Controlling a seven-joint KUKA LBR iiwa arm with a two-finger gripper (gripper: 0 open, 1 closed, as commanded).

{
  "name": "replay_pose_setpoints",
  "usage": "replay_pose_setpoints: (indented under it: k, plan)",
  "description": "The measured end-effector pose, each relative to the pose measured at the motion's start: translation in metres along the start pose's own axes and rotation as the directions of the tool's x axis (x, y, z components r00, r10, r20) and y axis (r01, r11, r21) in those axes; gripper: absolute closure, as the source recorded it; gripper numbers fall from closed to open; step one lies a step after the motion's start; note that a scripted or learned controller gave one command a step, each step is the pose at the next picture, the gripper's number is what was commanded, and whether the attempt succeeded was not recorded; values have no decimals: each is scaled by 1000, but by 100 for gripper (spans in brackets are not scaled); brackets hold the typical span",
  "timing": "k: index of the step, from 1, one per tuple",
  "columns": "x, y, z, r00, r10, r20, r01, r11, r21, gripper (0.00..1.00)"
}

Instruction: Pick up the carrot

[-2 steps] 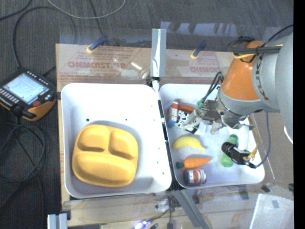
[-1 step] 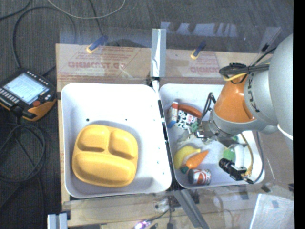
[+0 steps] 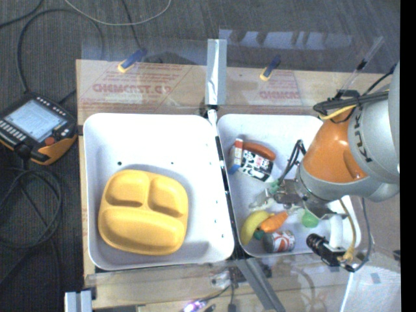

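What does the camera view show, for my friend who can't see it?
A robot arm's gripper hovers just above an orange carrot in the right white bin, beside a banana and a can. The left bin holds a yellow divided tray.

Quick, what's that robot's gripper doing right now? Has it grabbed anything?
Gripper: low in the right bin, just above the carrot; whether it is open, shut or holding anything cannot be told.

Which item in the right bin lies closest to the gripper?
The carrot, the orange one just below the gripper; the banana and can sit farther off.
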State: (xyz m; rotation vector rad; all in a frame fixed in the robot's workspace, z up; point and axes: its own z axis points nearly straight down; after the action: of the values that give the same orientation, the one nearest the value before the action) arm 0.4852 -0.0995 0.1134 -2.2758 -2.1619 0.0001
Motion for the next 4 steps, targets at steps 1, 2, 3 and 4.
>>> replay_pose_setpoints:
  k: [1, 2, 3, 4]
  plan:
    - [-6, 5, 20, 995, 104, 7, -104, 994, -25, 0]
    - [-4, 5, 13, 995, 102, 3, -101, 995, -20, 100]
    - [-12, 17, 22, 956, 294, -5, -294, 956, -11, 100]
    - [31, -3, -70, 992, -123, 4, 123, 992, 0, 100]
